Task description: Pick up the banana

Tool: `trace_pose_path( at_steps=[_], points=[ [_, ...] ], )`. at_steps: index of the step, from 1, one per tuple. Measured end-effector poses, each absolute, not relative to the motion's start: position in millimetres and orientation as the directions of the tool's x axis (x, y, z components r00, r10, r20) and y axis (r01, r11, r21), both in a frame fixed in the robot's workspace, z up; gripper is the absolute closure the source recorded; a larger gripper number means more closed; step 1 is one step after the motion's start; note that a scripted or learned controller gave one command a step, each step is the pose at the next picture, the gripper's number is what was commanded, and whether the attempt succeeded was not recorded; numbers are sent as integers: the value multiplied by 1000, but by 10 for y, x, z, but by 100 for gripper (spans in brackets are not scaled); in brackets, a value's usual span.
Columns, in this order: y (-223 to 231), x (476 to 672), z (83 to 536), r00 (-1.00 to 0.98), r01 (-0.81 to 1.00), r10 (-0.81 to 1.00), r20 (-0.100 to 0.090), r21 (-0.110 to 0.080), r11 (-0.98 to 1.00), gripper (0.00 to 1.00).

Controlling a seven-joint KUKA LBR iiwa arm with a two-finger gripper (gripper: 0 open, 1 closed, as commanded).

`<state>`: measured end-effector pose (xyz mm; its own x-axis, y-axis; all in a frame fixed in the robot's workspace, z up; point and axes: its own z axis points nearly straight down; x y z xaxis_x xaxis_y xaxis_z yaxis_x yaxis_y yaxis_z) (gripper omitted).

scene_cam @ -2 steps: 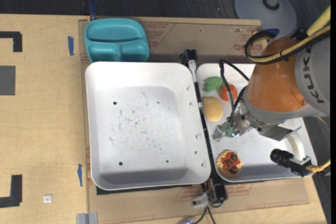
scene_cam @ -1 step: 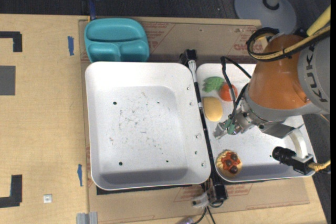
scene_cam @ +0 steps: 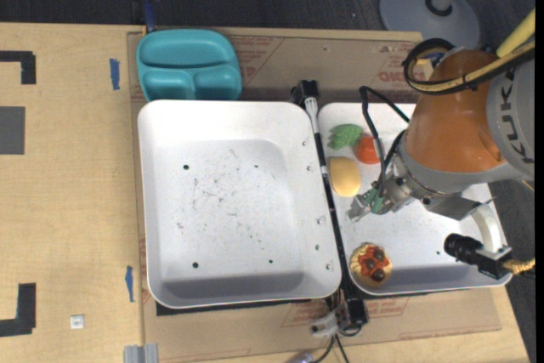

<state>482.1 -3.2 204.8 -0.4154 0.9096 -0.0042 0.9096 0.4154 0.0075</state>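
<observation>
My gripper (scene_cam: 371, 202) hangs low over the right bin (scene_cam: 425, 268), under the orange band of the arm (scene_cam: 450, 127). It is just right of and below a pale yellow, rounded item (scene_cam: 344, 177) that lies by the bin's left wall. I cannot tell whether that item is the banana. The arm's body hides much of the right bin's middle and right side.
A green toy (scene_cam: 345, 135) and an orange-red one (scene_cam: 366, 150) lie at the right bin's far left. A round toy with red and dark bits (scene_cam: 371, 263) sits near its front edge. The left bin (scene_cam: 229, 200) adjoins. A teal tray (scene_cam: 189, 64) stands behind it.
</observation>
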Motion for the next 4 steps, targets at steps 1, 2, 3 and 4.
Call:
trace_pose_path(
  at_steps=[1,2,3,4],
  points=[
    [687,4791,1844,-305,952,952,1,-1,305,100],
    [1034,4784,957,-348,938,938,3,-2,348,100],
    [1262,4802,861,-576,818,818,-2,0,576,100],
    [1624,4810,862,-695,719,719,-5,4,695,100]
  ],
)
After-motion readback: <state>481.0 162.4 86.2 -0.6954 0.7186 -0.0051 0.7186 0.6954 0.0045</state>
